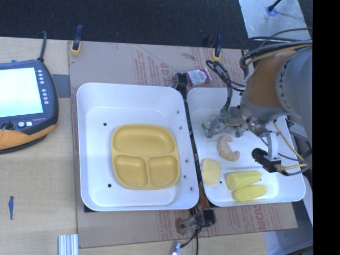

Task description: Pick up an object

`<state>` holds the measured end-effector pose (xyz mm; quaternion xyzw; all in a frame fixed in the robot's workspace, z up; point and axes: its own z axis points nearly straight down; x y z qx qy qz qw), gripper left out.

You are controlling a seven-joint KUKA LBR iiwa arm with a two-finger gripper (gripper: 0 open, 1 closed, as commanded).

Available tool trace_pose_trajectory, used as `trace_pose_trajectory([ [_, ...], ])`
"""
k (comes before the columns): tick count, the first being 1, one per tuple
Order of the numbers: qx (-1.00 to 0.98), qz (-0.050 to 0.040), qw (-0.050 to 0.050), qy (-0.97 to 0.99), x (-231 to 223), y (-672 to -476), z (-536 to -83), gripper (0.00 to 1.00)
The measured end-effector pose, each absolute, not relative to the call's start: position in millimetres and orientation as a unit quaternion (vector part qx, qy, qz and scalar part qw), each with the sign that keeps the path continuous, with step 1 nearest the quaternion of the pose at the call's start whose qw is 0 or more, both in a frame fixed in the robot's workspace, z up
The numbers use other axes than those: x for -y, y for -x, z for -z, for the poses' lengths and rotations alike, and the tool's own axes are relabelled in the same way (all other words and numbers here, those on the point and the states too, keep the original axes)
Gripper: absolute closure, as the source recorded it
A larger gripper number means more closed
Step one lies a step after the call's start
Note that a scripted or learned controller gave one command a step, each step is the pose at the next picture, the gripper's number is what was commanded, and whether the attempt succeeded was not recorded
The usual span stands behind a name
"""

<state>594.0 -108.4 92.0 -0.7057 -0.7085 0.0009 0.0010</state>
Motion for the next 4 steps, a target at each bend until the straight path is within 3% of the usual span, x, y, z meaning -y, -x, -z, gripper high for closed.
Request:
trace_pose_trajectory([
  [1, 0.709, -0.0021, 0.001, 0.705, 111, -553.9, -91, 0.0],
  [2, 0.708, -0.0006, 0.001, 0.706, 103, -600.3, -92, 0.0],
  [3, 0.708, -0.0019, 0.001, 0.706, 128, -559.9, -92, 0.0],
  [4, 0.709, -0.0027, 0.002, 0.705, 129, -559.8, -102, 1.0],
])
